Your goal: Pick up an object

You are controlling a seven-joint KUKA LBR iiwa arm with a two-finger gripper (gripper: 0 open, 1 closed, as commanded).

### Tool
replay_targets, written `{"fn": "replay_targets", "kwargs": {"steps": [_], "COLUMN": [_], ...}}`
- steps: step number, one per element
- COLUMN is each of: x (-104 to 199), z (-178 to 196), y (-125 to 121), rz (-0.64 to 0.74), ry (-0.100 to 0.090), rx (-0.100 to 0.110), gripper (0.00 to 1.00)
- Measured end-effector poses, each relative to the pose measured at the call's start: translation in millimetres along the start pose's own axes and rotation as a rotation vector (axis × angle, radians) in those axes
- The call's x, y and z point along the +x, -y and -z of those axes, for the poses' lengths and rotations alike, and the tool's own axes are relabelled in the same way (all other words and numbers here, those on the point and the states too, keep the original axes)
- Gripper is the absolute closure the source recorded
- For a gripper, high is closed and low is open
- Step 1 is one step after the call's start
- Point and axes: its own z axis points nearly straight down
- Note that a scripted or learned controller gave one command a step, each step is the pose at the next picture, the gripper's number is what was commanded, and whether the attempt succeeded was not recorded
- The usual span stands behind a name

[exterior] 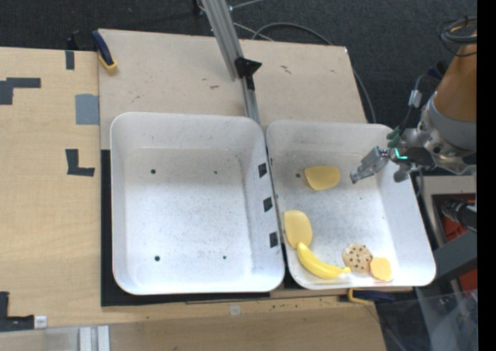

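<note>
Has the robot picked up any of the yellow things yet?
Not yet. The gripper hangs over the right bin with nothing between its fingers. The yellow piece nearest it lies on the bin floor, and so do the banana and cookie. Reaching down, grabbing and lifting are all left.

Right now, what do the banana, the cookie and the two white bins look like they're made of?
The banana looks like molded plastic: an even yellow, smooth toy surface. The cookie also looks like a plastic or rubber toy, tan with dark dots, though it is too small to be sure. The left bin and right bin look like thin matte white plastic with rounded rims and dark speckling.
</note>
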Motion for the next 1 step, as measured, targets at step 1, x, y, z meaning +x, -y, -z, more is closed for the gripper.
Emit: {"fn": "replay_targets", "kwargs": {"steps": [1], "x": [0.0], "z": [1.9], "y": [-0.7], "rz": [0.001], "ry": [0.001], "rx": [-0.004], "gripper": [0.0]}}
